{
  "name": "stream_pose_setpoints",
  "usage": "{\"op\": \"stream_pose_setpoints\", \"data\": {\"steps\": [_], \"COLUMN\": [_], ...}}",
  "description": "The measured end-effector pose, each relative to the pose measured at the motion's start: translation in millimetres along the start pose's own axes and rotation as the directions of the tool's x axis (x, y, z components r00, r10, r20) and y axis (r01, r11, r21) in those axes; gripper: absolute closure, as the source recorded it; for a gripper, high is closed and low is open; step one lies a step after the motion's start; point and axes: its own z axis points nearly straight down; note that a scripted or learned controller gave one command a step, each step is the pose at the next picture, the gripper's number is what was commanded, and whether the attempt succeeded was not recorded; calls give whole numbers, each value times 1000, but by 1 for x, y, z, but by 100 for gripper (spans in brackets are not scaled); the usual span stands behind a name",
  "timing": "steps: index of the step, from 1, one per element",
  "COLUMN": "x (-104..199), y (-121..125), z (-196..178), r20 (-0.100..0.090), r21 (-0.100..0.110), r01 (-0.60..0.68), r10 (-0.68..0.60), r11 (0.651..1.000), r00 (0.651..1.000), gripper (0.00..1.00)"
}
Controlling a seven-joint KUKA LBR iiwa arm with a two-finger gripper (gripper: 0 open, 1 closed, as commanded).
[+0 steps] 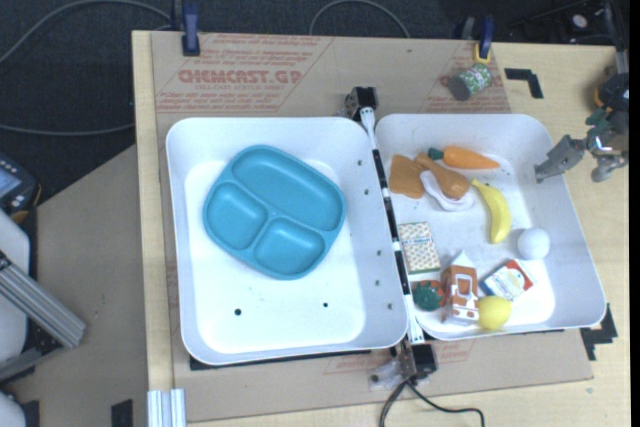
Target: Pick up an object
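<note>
Dark carpet surrounds the tabletop (150, 215), where the pincer (577, 158) hangs spread and holding nothing over the right bin (580, 265) at its far right edge, so the pick looks barely begun, with banana (494, 209) and carrot (468, 157) untouched

two shallow white plastic bins (190, 215) look smooth and faintly glossy. the blue divided plastic tray (273, 210) has a satin sheen. the brown printed cardboard sheet (240, 73) beneath is matt; the yellow banana (495, 211) looks smooth.
</note>
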Motion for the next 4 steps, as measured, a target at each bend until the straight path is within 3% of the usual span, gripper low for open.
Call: {"op": "stream_pose_setpoints", "data": {"steps": [1, 2, 3, 4], "x": [17, 32, 31, 88], "y": [13, 11, 13, 52], "z": [114, 168, 154, 165], "r20": [-5, -4, 0, -1], "r21": [9, 7, 0, -3], "r01": [2, 1, 0, 7], "r10": [-2, -1, 0, -7], "r11": [1000, 1000, 1000, 1000], "r00": [1000, 1000, 1000, 1000], "gripper": [0, 0, 100, 100]}}
